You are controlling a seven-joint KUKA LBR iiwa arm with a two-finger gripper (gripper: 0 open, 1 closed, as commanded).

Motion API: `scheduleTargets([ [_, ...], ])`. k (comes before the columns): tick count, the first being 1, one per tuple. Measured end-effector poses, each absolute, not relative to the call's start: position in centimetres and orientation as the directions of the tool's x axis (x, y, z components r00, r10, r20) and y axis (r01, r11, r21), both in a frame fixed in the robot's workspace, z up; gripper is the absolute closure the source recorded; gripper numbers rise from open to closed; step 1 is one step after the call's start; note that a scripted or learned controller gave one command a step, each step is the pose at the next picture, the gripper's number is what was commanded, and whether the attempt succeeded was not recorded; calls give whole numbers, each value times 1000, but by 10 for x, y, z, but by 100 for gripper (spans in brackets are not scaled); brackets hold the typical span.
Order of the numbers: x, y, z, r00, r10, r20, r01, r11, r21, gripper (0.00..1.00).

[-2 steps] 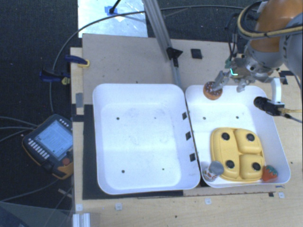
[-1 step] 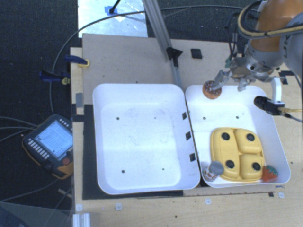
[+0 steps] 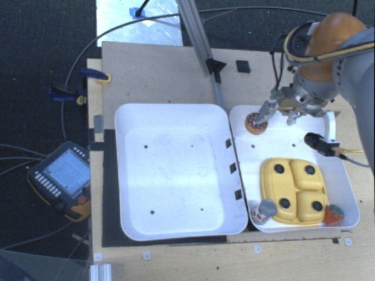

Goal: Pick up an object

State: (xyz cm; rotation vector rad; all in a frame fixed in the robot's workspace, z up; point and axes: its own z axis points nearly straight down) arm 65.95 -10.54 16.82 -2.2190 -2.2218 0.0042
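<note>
My gripper (image 3: 278, 115) hangs over the far left corner of the right bin (image 3: 351, 186), its two fingers spread open. The left finger (image 3: 265, 110) ends right at a small round brown object (image 3: 255, 123), like a doughnut with a speckled top, lying by the bin's back wall. Nothing sits between the fingers. A large yellow four-stud block (image 3: 293, 190) lies at the front of the same bin. At its left is a small grey cup-like piece (image 3: 265, 209), and a red strawberry-like toy (image 3: 334, 214) sits in the front right corner.
The left bin (image 3: 170, 168) adjoins the right one along a clipped divider (image 3: 233, 167). A grey pole (image 3: 196, 28) slants over the bench behind the bins. A black connector with a cable (image 3: 320, 143) hangs beside the wrist. A teach pendant (image 3: 61, 177) lies off the bench at left.
</note>
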Motion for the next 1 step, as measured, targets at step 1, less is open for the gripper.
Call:
scheduleTargets([
  [1,664,-109,125,-1,1000,-1,1000,1,-1,0],
])
